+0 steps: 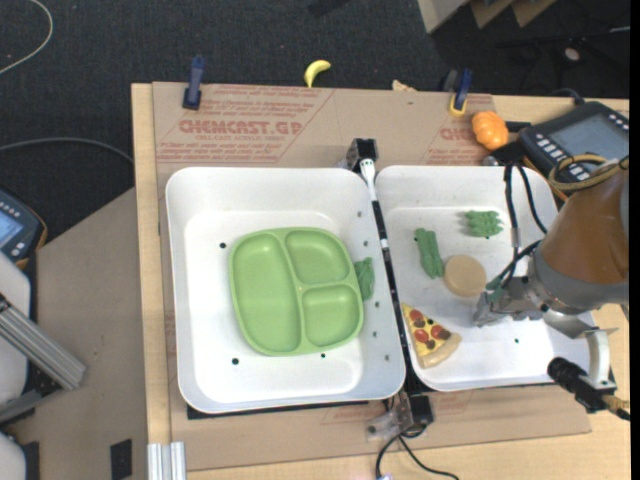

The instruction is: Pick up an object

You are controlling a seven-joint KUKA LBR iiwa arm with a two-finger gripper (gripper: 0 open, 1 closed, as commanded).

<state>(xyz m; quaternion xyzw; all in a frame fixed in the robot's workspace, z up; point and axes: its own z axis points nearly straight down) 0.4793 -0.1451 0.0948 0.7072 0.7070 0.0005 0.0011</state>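
Half-hidden green piece (364, 277) behind divided plate (296, 290); claw (493, 303) tips indistinct.

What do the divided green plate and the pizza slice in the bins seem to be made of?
Divided green plate: probably moulded plastic, smooth with a soft sheen and one even colour. Pizza slice: likely a plastic or rubber toy, with flat painted-looking toppings; too small to be sure.

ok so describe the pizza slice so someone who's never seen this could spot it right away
Look in the right-hand white bin, at its near-left corner beside the divide between the two bins. The pizza slice lies flat there, below the round tan disc. It is the only wedge shape, tan-crusted with red and dark toppings, while its neighbours are green or plain tan.
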